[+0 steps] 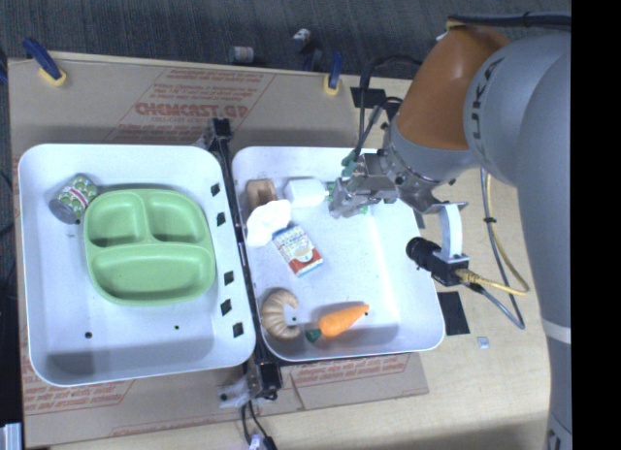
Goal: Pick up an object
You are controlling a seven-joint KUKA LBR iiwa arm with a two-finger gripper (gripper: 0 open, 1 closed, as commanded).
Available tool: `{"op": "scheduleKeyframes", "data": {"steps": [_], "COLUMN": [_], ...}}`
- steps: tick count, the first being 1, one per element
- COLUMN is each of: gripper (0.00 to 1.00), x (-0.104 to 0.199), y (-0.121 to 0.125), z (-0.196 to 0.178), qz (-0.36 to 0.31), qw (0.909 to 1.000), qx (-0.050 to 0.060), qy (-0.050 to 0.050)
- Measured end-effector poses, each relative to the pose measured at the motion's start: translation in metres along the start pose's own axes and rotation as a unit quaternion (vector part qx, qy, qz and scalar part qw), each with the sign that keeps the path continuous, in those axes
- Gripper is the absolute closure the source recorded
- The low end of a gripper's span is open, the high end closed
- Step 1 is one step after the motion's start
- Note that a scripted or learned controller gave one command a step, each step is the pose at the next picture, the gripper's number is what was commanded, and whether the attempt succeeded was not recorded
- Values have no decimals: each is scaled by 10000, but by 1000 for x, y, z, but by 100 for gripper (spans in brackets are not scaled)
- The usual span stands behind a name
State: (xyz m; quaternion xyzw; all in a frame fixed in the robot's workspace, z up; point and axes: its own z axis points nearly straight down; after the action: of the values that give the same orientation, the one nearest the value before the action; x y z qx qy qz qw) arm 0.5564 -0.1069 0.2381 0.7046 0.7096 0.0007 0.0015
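Choosing a target comes first, and the small white block (304, 190) looks the likeliest, since it lies just beside the gripper (351, 196) on the side away from the arm, in the right bin (388, 283); whether the jaws are open or shut I cannot tell (they blur into the wrist hardware); a good try would centre squarely over the block before descending, keeping clear of the bin wall beyond it; the block appears pale, squarish and low, with a brown round item (259, 192) just past it.
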Motion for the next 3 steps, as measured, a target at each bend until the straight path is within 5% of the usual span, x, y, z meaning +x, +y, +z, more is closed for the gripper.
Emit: {"op": "scheduleKeyframes", "data": {"steps": [1, 2, 3], "gripper": [100, 0, 0], "x": [-14, -14, -1], "y": [-55, -55, -37], "z": [19, 19, 147], "qz": [6, 5, 1], "qw": [10000, 10000, 10000], "qx": [20, 19, 31], "qy": [1, 1, 8]}}
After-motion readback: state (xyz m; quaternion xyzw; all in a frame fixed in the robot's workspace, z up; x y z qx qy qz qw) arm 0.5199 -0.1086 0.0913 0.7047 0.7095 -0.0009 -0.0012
